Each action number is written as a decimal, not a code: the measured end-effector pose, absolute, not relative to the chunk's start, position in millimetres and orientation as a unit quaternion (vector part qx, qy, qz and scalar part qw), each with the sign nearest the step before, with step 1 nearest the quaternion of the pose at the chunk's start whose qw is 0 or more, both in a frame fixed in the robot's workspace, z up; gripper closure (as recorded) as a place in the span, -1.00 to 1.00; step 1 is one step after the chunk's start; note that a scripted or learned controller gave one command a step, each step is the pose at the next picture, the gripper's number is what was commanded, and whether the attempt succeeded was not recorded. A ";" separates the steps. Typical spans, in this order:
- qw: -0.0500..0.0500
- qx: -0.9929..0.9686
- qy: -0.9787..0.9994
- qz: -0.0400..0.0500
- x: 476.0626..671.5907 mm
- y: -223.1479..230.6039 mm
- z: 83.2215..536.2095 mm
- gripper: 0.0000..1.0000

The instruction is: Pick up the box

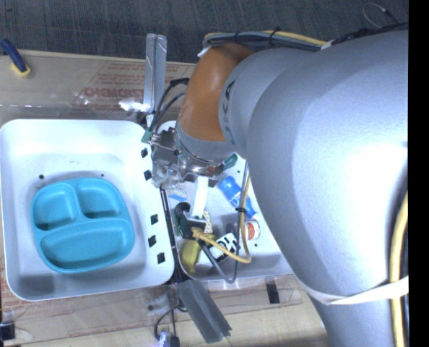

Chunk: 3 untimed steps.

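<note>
My gripper point(172, 183) reaches down into the left side of the right bin point(266, 250), close to the wall between the two bins. The grey arm and its orange band cover most of that bin. A small pale piece with blue print point(175, 192) shows just under the gripper; I cannot tell whether it is the box or whether it is held. A blue item point(232, 190), a red and white item point(252, 230) and a yellow-green rounded thing point(190, 255) lie beside the arm.
The left bin point(12, 194) holds a blue divided plate point(81, 223). A metal post point(155, 71) stands behind the bins. A blue and yellow tool point(14, 56) lies on the bench at the far left.
</note>
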<state>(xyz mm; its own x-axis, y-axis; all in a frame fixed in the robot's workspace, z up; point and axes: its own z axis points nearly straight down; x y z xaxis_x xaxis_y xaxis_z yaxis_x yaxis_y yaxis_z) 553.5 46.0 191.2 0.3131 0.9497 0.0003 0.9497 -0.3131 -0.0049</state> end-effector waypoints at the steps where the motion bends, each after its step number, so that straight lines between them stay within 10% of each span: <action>1: 0.002 -0.873 -0.488 0.002 552.7 134.4 91.0 1.00; 2: 0.002 -0.880 -0.475 0.002 589.9 69.2 191.5 1.00; 3: 0.001 -0.818 -0.576 0.000 619.9 165.3 101.3 1.00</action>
